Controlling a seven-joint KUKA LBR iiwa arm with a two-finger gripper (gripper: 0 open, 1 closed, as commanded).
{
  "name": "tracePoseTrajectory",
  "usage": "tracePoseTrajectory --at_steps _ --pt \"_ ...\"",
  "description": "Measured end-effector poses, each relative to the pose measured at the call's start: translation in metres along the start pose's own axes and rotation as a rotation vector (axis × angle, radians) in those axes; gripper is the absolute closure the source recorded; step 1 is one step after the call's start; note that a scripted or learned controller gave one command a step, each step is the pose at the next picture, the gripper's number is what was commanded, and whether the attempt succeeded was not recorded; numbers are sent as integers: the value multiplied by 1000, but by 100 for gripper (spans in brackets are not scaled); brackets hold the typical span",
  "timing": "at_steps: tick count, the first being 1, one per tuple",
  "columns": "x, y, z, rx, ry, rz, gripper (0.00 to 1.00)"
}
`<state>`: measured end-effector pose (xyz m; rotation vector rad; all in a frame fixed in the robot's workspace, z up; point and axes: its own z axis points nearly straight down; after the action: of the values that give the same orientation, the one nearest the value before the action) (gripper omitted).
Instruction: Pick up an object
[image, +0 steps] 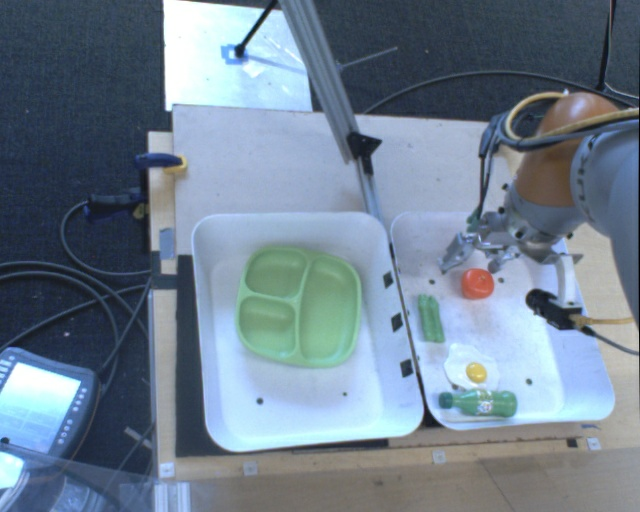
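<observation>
Biggest thing on the table is the left bin with the green divided plate, so ignore that side. Your work is in the right bin: the claw hangs spread open just above the orange-red ball, not gripping anything yet. I'd drop straight down and centre the ball before closing. Below the ball sit the green bottle, fried egg and green stick, all apart from it.

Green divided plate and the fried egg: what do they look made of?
Green divided plate: looks like hard plastic, a matte to slightly satin finish, molded compartments in one uniform colour. Fried egg: likely a plastic or rubbery toy, flat white with a glossy yellow yolk; hard or soft, can't tell.
</observation>
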<state>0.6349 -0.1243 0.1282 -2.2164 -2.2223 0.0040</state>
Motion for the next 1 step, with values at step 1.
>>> tracePoseTrajectory --at_steps 1 --pt "0 0 39 -1 0 1 0"
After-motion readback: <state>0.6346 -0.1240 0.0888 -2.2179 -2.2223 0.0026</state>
